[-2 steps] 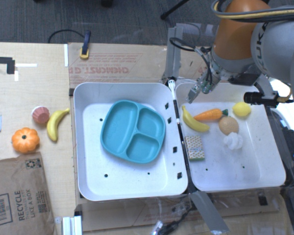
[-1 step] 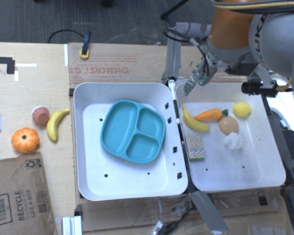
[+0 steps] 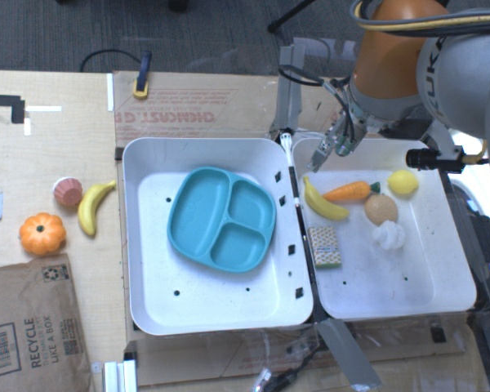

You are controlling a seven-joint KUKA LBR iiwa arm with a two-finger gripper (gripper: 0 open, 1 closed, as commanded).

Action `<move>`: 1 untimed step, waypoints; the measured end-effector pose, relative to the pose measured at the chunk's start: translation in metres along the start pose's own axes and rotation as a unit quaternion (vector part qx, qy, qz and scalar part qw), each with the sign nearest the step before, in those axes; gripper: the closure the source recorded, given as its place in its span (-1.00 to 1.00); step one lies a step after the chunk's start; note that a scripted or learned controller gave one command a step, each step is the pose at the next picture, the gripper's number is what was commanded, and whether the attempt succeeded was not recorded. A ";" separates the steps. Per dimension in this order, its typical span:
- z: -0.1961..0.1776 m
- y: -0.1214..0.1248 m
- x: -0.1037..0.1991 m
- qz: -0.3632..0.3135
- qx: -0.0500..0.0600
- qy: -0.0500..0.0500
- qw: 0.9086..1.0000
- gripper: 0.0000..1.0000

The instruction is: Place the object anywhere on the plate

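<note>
A blue three-part plate (image 3: pixel 221 218) lies in the left white bin (image 3: pixel 147 292) with nothing on it. The right bin (image 3: pixel 441 292) holds a yellow banana (image 3: pixel 322 202), an orange carrot (image 3: pixel 347 192), a lemon (image 3: pixel 403 183), a tan round fruit (image 3: pixel 380 210), a white crumpled lump (image 3: pixel 388 236) and a sponge-like block (image 3: pixel 325 246). My gripper (image 3: pixel 325 155) hangs over the right bin's back left corner, just above the banana's upper end. Nothing shows between its fingers.
On the bench left of the bins lie a second banana (image 3: pixel 92 206), a small pumpkin (image 3: pixel 42 233) and a pink round fruit (image 3: pixel 68 192). A cardboard box (image 3: pixel 24 325) sits at the front left. The arm's grey body crosses the upper right.
</note>
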State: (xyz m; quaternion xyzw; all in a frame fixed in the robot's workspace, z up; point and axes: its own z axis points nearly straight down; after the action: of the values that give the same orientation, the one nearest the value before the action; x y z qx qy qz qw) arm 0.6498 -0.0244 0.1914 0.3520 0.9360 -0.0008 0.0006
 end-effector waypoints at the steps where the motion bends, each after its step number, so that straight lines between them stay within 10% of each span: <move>1: -0.036 0.003 0.007 -0.011 -0.001 -0.001 1.000 1.00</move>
State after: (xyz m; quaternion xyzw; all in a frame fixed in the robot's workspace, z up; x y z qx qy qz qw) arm 0.6464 -0.0180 0.2272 0.3418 0.9398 0.0000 0.0022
